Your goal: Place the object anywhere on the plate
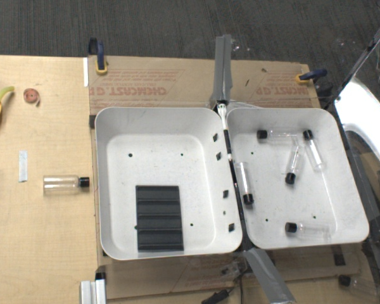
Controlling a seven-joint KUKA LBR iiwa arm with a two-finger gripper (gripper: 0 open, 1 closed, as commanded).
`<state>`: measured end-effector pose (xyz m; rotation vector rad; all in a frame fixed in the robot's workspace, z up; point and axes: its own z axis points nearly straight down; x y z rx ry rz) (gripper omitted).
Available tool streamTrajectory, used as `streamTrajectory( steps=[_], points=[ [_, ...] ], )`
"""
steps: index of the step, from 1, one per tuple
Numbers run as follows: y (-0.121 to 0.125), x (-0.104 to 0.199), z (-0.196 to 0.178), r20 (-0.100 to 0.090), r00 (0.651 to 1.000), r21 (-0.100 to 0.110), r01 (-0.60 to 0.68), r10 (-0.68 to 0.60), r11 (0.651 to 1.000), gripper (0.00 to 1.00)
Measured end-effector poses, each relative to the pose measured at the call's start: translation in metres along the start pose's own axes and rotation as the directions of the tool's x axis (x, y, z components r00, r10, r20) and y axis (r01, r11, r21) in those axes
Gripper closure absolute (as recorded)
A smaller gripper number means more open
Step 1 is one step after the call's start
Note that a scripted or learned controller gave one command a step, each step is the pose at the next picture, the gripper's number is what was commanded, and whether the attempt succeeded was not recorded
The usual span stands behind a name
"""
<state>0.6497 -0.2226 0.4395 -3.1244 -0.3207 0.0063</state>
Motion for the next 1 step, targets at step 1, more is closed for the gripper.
streamTrajectory(
  steps=[1],
  points=[
    [-0.0393,0.0106,-0.0004,0.000,1.000,0.001,-0.004,0.004,1.000,0.00]
  ],
)
